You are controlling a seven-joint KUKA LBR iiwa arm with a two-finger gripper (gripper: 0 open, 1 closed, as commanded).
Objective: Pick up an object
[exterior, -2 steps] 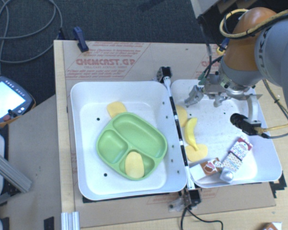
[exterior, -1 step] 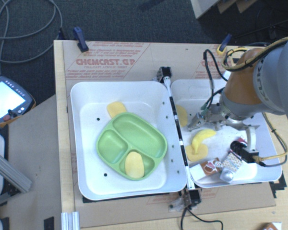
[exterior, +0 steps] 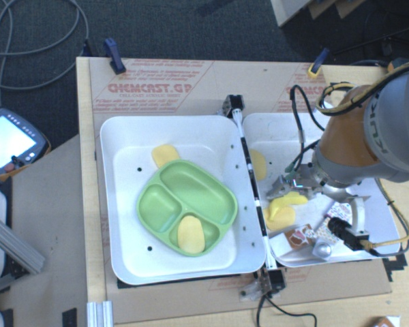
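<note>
The grey arm [exterior: 395,121] comes in from the right edge of the view and bends down toward the bench. Its orange band [exterior: 344,138] sits just above the wrist, with black cables looping over it on the upper side. Below the band, the grey wrist [exterior: 337,176] points down and to the left. The gripper [exterior: 291,184] hangs at the wrist's lower left end, low over the bench; its 2 fingers are too small and cluttered to make out.
</note>
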